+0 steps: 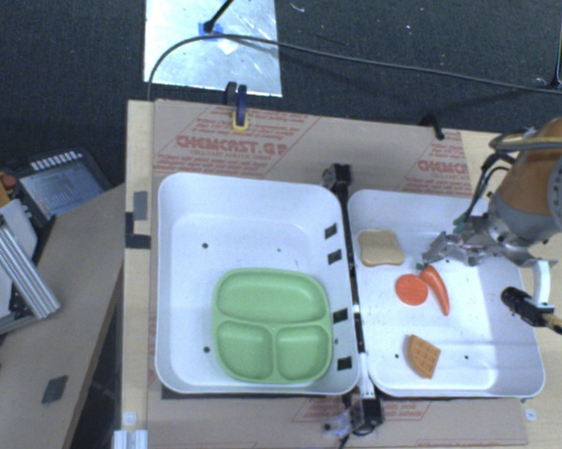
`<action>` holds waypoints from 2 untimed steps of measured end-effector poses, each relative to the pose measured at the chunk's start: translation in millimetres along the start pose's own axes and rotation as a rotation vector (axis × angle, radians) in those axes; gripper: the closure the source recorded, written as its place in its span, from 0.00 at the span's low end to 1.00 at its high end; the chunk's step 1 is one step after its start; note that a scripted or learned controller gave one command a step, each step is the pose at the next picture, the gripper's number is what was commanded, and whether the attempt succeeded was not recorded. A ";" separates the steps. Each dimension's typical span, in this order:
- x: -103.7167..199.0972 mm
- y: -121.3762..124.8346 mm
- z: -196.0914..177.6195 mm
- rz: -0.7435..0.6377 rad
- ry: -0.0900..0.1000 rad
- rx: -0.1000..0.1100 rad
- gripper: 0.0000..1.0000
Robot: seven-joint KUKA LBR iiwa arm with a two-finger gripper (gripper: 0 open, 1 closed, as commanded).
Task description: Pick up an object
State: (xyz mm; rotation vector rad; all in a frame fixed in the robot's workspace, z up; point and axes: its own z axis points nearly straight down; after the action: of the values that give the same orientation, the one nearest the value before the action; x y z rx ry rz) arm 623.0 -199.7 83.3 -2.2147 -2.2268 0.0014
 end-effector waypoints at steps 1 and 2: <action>-0.6 2.4 -14.9 -0.002 -0.002 -0.007 1.00; 5.5 -0.1 -76.7 0.000 -0.002 -0.009 1.00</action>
State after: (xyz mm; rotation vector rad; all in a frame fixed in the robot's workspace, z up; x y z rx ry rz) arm 623.0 -194.3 160.1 -2.2204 -2.2324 -0.0067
